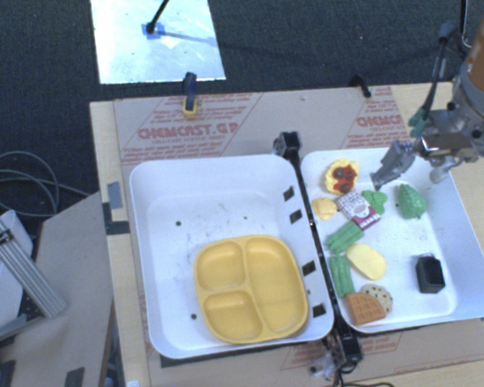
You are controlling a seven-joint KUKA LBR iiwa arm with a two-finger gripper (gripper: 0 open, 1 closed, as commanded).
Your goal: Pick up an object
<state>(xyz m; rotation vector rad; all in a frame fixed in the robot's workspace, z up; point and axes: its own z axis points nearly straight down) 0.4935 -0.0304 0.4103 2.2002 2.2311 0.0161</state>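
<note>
The right bin [468, 290] holds several toy foods: a red and yellow pizza piece [342, 174], a purple and white packet [358, 209], a green leafy piece [410, 200], a green pod [344, 238], a yellow oval [366, 261], a cookie [378, 296] and an orange waffle [363, 309]. My gripper [414, 170] hangs over the far side of this bin, just above the green leafy piece. Its fingers [390, 164] are spread open with nothing between them.
The left bin [166, 204] carries a yellow divided plate [251, 285]. A black block [429, 273] lies near the right bin's front right. A small yellow piece [324, 208] and a green stick [341, 274] sit along the divider. The arm fills the upper right.
</note>
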